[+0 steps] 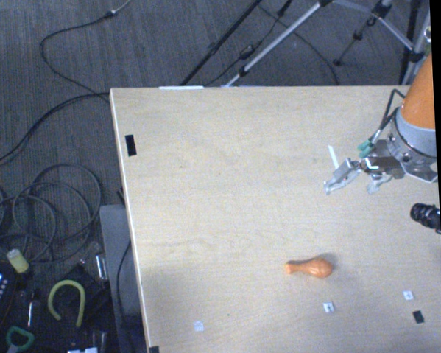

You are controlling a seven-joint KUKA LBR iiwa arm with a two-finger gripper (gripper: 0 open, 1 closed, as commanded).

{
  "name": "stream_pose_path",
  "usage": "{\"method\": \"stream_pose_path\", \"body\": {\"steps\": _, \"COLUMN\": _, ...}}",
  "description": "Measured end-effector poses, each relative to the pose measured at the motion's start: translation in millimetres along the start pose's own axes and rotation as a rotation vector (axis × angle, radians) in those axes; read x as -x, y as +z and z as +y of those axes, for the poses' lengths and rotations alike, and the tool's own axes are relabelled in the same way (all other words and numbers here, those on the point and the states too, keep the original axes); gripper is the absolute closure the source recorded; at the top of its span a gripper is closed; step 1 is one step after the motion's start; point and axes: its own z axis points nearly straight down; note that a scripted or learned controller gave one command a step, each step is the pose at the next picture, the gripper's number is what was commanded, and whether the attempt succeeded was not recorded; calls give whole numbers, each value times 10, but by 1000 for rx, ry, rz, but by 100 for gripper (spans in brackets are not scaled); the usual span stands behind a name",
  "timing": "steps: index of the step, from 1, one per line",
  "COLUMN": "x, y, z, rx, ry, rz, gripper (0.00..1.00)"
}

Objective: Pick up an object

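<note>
Off to the left, a pile of black cables (49,207) is sprawled over the grey carpet, with a green hook-shaped tool (67,298) and some other bits dumped near the bottom corner, probably just kept out of the work area. A few tripod legs (301,20) can be seen across the top.

The desk (228,172) is a plain light wood surface, marked with a black tab (130,145) near its upper left and a few small tags (328,306) toward the lower right, likely put there as reference markers.

The thing to be picked, a small orange pear-shaped object (311,268), is lying on its side in the lower middle of the desk, its narrow end pointed left. Nothing is touching it.

Further right, the gripper (349,174) is held well apart from the object, up and to the right of it, apparently above the surface. The jaws look parted and nothing is seen between them. Behind it the orange band (423,99) of the arm is cut off by the frame. The grasp is judged not yet started: the gripper would need to be brought down and left over the object.
</note>
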Motion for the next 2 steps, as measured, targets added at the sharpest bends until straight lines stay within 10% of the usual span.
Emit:
{"method": "stream_pose_path", "body": {"steps": 1, "x": 603, "y": 146, "z": 325, "rx": 1, "ry": 148, "rz": -2, "gripper": 0}}
{"method": "stream_pose_path", "body": {"steps": 2, "x": 506, "y": 234, "z": 884, "rx": 0, "ry": 243, "rz": -1, "gripper": 0}}
